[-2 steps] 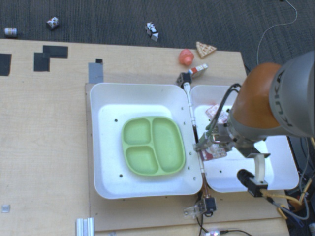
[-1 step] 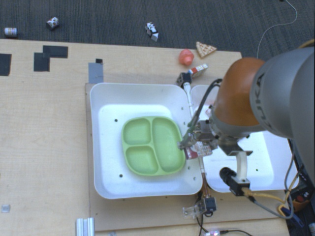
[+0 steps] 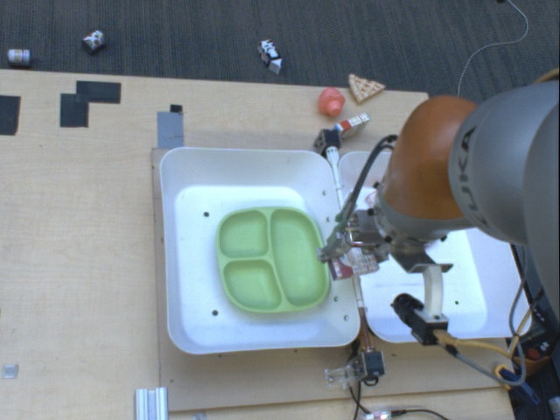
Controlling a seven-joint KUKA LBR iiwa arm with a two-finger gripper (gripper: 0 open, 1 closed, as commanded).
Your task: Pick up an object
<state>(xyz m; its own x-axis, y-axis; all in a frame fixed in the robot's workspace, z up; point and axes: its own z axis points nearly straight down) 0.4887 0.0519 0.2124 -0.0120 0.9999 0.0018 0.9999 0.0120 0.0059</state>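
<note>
Arm leaning over the seam between two white bins, beside a green divided plate.

The arm's grey bulk and orange band (image 3: 429, 160) are hiding most of the right bin (image 3: 490, 309); the end effector (image 3: 346, 254) is sitting at the plate's right edge, its fingers too cluttered by cables to tell whether open or closed. The green three-compartment plate (image 3: 271, 259), smooth and rounded, is lying flat in the left bin (image 3: 188, 261) on the wooden counter (image 3: 79, 261).

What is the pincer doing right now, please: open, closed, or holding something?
Pincer: cannot be told; it sits at the right edge of the light green three-compartment plastic plate in the left shallow white bin.
</note>
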